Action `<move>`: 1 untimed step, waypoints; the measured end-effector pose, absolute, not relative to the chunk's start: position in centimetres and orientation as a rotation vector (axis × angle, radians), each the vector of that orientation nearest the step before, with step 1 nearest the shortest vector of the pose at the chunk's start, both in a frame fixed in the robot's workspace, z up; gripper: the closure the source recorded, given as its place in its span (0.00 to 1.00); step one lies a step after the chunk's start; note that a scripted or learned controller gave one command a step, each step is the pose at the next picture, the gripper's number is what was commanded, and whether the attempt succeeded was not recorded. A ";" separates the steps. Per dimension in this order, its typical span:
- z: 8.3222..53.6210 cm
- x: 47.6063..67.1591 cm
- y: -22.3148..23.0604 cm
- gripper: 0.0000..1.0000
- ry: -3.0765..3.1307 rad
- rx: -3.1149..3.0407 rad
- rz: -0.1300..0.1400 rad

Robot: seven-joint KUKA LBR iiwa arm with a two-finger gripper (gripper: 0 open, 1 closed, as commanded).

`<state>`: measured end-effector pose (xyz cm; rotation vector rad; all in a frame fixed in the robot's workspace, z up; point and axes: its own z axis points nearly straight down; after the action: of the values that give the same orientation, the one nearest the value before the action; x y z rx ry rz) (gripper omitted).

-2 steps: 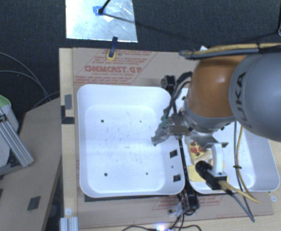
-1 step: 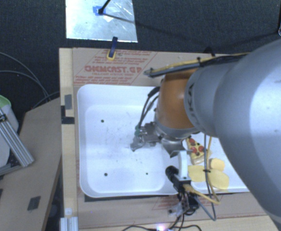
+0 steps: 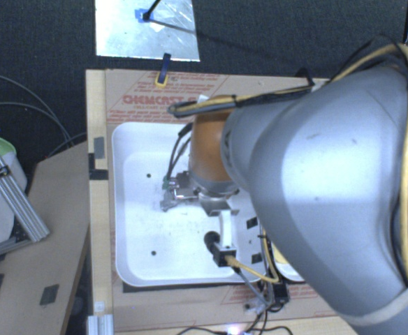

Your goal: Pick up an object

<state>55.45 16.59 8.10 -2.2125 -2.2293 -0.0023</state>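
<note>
Gripper (image 3: 175, 195) position was low over the middle of the left white bin (image 3: 130, 215), below the orange band (image 3: 205, 149). You could not tell whether it was released or clenched, nor where the object lay, because the grey arm (image 3: 316, 180) covered the bin's right part. For a sound pick, you were advised to confirm the object sat centred under the tool, descend vertically and slowly, then lift straight up.
</note>
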 end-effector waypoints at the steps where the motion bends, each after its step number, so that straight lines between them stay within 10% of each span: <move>1: 8.7 66.7 19.3 0.00 -2.234 -2.219 -0.018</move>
<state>66.74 19.32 8.68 -2.2190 -2.2342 -0.0179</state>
